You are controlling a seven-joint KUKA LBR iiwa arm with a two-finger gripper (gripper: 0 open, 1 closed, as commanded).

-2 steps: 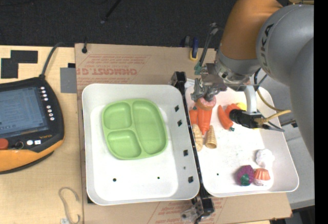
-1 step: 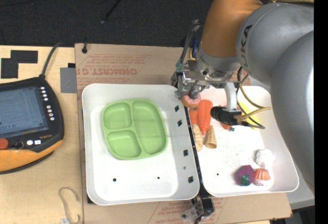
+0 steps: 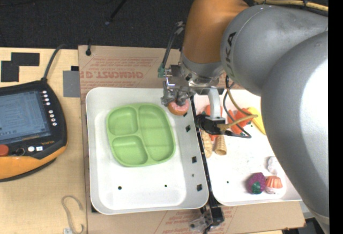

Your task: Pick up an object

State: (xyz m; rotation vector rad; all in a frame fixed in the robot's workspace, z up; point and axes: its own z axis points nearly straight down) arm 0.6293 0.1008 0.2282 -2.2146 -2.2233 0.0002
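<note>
My gripper (image 3: 176, 100) hangs over the far right corner of the left bin (image 3: 102, 185), just beside the wall between the two bins. A small round pink and orange thing (image 3: 177, 107) sits between its fingertips, held above the bin floor. A green divided plate (image 3: 140, 135) lies in the left bin, just left of and below the gripper. The big grey arm with its orange band covers much of the right side of the view.
The right bin (image 3: 241, 195) holds an ice cream cone (image 3: 221, 145), orange pieces (image 3: 238, 116), a yellow piece (image 3: 258, 122), a purple and green toy (image 3: 256, 183), a small cupcake (image 3: 274, 182) and a white bit (image 3: 271, 163). A teach pendant (image 3: 27, 128) lies left of the bins.
</note>
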